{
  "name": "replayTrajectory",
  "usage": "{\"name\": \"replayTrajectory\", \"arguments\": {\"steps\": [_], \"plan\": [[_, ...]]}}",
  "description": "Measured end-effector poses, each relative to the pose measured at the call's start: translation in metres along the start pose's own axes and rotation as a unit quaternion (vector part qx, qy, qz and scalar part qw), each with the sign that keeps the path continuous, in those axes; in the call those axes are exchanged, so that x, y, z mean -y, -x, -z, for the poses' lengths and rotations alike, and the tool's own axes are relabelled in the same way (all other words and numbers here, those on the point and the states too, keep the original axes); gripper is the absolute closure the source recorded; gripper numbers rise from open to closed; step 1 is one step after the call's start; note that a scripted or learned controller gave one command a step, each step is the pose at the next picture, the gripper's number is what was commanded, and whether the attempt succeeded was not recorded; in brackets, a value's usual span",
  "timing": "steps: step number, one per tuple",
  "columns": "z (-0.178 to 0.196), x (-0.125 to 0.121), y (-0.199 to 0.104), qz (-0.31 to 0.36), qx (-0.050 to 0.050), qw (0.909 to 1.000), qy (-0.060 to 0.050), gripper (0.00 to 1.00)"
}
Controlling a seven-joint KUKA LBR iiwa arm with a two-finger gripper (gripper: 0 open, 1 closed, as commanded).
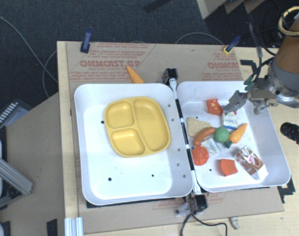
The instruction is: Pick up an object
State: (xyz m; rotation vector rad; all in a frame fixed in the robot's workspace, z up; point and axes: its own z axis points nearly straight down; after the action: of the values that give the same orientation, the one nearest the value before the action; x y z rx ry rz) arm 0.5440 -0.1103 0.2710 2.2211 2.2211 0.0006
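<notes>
A brown board [115, 63] printed with red lettering covers the bench, with two shallow white bins side by side on it. The left bin [90, 171] holds a yellow divided plate [137, 127] with three compartments, lying near the bin's middle. The right bin [272, 146], just beside the left bin and joined to it along a black hinge strip [181, 127], carries a scatter of toy food.

The grey arm [286, 73], orange above the wrist, reaches over the right bin's far right corner. Its gripper [236, 102] hangs above the upper middle of that bin, over a small blue-and-white carton [230, 122]; whether it is released or clenched cannot be told from here, and nothing is visibly held by it.

Inside the right bin, a slice of bread [195, 125] lies near the hinge strip with a sausage [203, 134] touching its lower edge. A brown-and-white packet [250, 162] rests near the bin's lower right. A red tomato [200, 155] sits by the hinge strip below the sausage. A green ball [221, 134] lies at the bin's centre, touching an orange carrot [237, 132] to its right. A red-orange block [228, 167] lies near the bin's front, and a red wedge [213, 106] near its back.

Behind the left bin, a second carrot [135, 75] lies on the board. Blue clamps [85, 41] grip the board's far edge.
</notes>
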Motion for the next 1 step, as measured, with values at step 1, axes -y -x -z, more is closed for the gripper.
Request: {"name": "replayTrajectory", "arguments": {"steps": [1], "plan": [[-0.0982,-0.0615,0.0111,0.000,0.000,1.0000,-0.001,0.00]]}}
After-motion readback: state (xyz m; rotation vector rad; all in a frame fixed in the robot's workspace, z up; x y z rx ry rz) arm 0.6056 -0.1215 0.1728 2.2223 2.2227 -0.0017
